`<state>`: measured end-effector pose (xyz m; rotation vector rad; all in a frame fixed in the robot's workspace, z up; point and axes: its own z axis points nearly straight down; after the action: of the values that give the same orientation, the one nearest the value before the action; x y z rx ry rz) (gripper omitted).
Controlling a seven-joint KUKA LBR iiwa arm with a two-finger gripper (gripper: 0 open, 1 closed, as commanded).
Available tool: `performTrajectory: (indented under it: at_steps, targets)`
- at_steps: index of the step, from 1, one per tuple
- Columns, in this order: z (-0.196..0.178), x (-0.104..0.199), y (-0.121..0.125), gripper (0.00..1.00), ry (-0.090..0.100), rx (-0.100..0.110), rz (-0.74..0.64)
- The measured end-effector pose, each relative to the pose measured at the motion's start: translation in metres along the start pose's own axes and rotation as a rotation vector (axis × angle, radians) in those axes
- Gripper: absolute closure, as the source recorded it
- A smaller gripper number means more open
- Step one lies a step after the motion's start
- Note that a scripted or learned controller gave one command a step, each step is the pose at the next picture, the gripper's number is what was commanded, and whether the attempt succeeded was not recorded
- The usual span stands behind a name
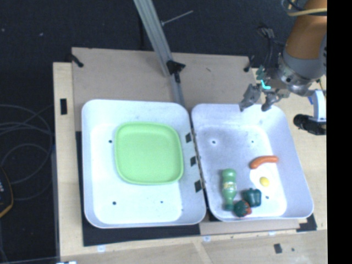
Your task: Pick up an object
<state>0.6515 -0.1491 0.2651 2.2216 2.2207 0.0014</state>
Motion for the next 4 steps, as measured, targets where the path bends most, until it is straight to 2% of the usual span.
performTrajectory:
  at_steps: [1,3,4]
  targets:
    - [0.0,0.0,0.0,0.0,0.0,0.0,0.0]
    - [0.085,0.001,-0.007,0.0,-0.001,0.004,0.0]
    - [0.147,0.005,-0.009,0.0,0.0,0.005,0.0]
